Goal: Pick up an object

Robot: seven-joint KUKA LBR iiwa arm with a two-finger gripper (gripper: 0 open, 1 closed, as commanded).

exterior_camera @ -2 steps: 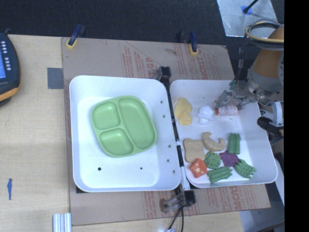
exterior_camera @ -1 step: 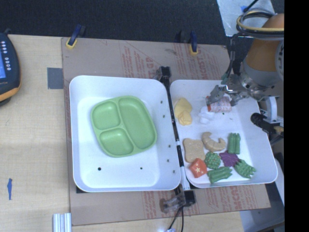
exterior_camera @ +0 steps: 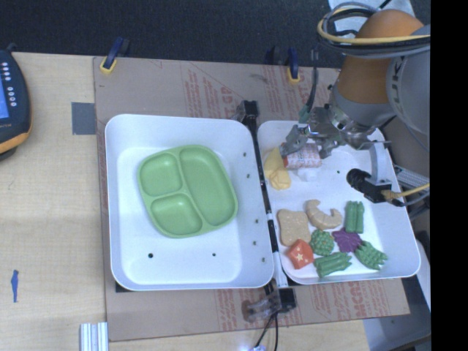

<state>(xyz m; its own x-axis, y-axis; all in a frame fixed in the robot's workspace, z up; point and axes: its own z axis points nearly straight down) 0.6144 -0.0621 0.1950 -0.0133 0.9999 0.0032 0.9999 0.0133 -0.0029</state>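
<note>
My gripper [exterior_camera: 303, 146] hangs low over the back left part of the right bin [exterior_camera: 406, 263]. Right under it lies a small white and red object [exterior_camera: 306, 161], partly covered by the gripper. A yellow toy food piece [exterior_camera: 276, 171] rests just to the left of it, by the bin's left wall. Toward the front of this bin lie several toy foods: a toast slice [exterior_camera: 292, 225], a tan curved piece [exterior_camera: 322, 215], a red piece [exterior_camera: 300, 254], a purple piece [exterior_camera: 347, 240] and several green vegetables [exterior_camera: 333, 262].
The left bin [exterior_camera: 124, 262] holds a green divided plate [exterior_camera: 188, 190]. A black divider with clamps [exterior_camera: 261, 189] runs between the bins. The arm's orange wrist [exterior_camera: 380, 57] and cables stand over the right bin's back right. A handheld pendant [exterior_camera: 11, 97] lies far left.
</note>
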